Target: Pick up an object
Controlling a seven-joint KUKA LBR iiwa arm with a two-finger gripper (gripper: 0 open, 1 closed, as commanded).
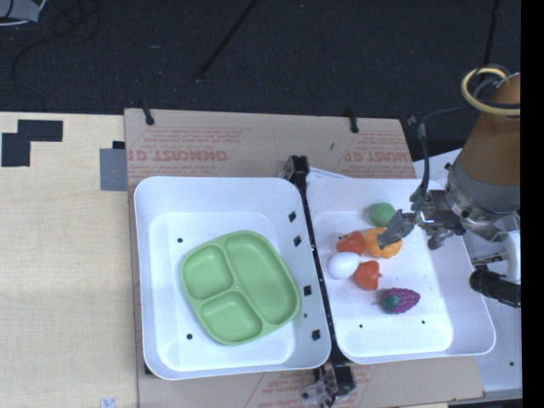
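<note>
The right bin [459, 330] holds a cluster of small toy foods. A green piece [382, 212] lies at the back, with an orange piece [376, 246] and a red-orange piece [349, 243] in front of it. A white egg [342, 265], a red piece [367, 274] and a purple bunch of grapes [399, 299] lie nearer the front. My gripper [394, 230] reaches in from the right and its tip sits over the orange piece, just below the green one. Nothing is visibly lifted.
The left bin [161, 219] holds a green divided plate [240, 287]. A black divider [308, 253] separates the two bins. The arm's orange band [497, 134] and wrist hang over the right bin's right edge. Cardboard lies under both bins.
</note>
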